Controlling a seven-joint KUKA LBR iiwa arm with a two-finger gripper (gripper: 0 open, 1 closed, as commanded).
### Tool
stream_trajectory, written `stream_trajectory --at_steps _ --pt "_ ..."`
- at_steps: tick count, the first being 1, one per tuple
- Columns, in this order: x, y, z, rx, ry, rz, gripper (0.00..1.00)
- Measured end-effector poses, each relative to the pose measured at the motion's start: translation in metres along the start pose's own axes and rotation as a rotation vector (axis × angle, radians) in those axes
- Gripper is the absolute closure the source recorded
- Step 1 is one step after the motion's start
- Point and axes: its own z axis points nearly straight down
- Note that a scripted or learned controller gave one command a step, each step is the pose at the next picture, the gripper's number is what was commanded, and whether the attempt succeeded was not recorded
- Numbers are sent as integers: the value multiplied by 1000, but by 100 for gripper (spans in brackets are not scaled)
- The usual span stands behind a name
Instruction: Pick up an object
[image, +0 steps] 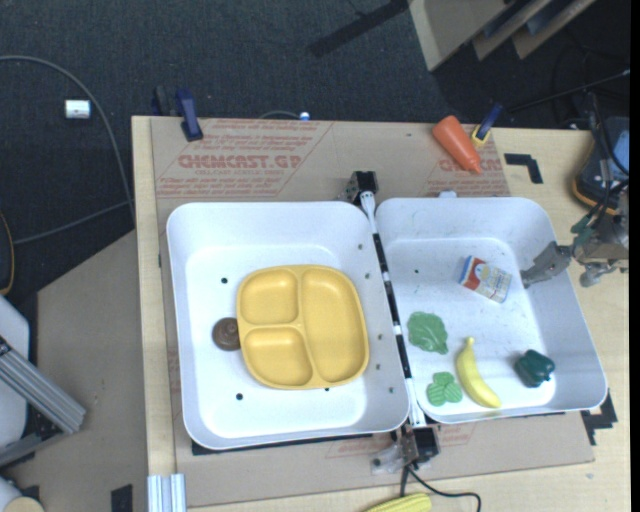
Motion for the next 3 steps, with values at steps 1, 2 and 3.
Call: stream_trajectory --at_steps 1,2,3 --pt "31 -44 140 3 2 0 0" --pt "10 33 67 -3 -1 -1 0" --pt "25 66 119 -1 0 -1 0"
